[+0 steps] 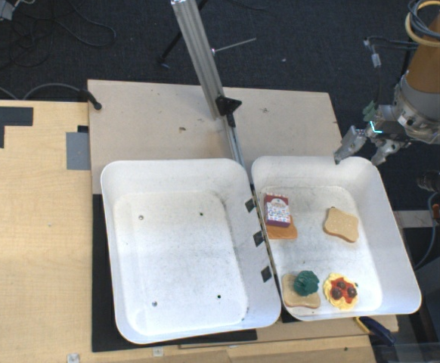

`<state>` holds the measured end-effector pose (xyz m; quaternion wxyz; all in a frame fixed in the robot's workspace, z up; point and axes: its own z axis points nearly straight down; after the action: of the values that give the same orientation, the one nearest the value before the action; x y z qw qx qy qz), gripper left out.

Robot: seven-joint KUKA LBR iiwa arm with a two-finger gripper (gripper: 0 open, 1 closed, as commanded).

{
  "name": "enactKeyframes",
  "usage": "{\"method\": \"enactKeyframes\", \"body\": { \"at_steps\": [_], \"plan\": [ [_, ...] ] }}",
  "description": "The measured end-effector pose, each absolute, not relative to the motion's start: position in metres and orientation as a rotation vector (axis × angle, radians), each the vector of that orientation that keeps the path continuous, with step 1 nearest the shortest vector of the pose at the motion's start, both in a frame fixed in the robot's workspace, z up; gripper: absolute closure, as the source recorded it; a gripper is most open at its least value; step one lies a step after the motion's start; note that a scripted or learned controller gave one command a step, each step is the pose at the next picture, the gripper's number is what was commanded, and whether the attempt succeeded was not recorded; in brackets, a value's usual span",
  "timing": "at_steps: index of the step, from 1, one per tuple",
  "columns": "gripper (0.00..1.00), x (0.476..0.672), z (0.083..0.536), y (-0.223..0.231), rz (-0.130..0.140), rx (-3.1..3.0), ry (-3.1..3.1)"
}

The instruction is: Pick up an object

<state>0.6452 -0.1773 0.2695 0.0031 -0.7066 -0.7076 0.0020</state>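
My gripper [365, 147] hangs above the far right corner of the right bin [390, 203], its two grey fingers spread open with nothing between them. In that bin lie a small red-labelled packet on an orange base [277, 214], a slice of toast [341, 224], a green lump on a bread slice [305, 286] and a yellow round with red topping [342, 290]. All of them lie well below and left of the gripper.
The left bin [129, 203] sits beside the right one, joined by black clips [258, 237]. A slanted aluminium post [201, 55] rises behind the bins. A wooden table surface [31, 225] lies to the left.
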Motion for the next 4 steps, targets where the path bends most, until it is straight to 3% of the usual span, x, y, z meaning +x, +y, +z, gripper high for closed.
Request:
{"method": "enactKeyframes", "body": {
  "at_steps": [1,4],
  "plan": [
    [0.00,0.646,0.272,-0.177,0.003,-2.216,-2.224],
    [0.00,0.632,0.116,-0.167,0.008,-2.216,-2.217]
  ]
}}
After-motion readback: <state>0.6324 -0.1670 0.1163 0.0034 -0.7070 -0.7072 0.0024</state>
